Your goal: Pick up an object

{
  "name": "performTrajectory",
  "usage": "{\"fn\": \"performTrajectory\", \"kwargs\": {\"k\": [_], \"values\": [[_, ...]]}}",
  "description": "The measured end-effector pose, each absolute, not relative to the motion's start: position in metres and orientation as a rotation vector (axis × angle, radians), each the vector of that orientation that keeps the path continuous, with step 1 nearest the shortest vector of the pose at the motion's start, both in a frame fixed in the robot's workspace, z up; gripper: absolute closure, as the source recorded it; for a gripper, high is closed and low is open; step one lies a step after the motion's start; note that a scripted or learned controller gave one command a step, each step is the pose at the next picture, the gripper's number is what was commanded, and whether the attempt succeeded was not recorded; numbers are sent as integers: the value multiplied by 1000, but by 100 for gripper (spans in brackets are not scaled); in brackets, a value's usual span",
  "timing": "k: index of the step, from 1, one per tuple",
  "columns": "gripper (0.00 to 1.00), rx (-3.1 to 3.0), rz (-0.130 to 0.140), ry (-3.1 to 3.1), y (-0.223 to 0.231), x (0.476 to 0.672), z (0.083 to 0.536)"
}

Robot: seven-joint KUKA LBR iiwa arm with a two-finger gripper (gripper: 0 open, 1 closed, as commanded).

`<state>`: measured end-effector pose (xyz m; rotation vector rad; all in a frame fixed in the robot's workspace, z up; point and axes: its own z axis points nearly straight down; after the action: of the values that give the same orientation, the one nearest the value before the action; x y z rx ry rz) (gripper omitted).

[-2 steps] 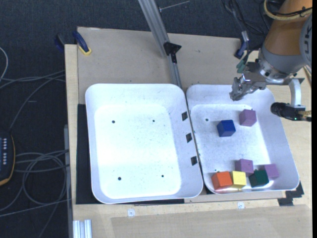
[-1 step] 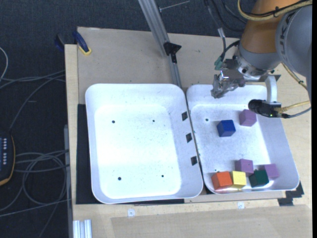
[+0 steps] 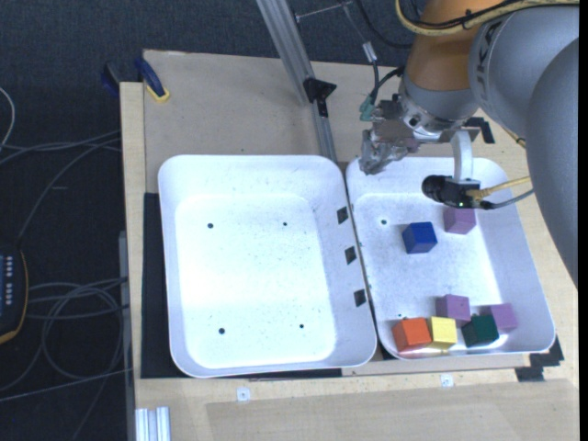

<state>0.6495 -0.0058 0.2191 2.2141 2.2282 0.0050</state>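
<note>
Starting at the near edge, a cluster sits in the right bin point(image 3: 524, 274): orange block point(image 3: 412, 333), yellow block point(image 3: 444, 331), green block point(image 3: 480, 330), with two purple blocks point(image 3: 453, 306) just behind and beside. Further up, the blue block point(image 3: 420, 237) stands alone on open floor, another purple cube point(image 3: 459, 219) near it toward the back. The left bin point(image 3: 175, 246) lies alongside. Far end now: the gripper point(image 3: 375, 161) hangs over the back left corner of the right bin, at the divide between the bins, nothing seen between its tips; whether it is released or clenched I cannot tell. Best bet, I'd say, is the blue block: apart from its neighbours, room on every side, so centre above it and drop straight. The packed near row risks nudging. No readable labels or writing anywhere.
</note>
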Motion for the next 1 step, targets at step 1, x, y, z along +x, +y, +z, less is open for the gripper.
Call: {"fn": "performTrajectory", "kwargs": {"k": [1], "values": [[100,2214,7,2228,41,665,231]]}}
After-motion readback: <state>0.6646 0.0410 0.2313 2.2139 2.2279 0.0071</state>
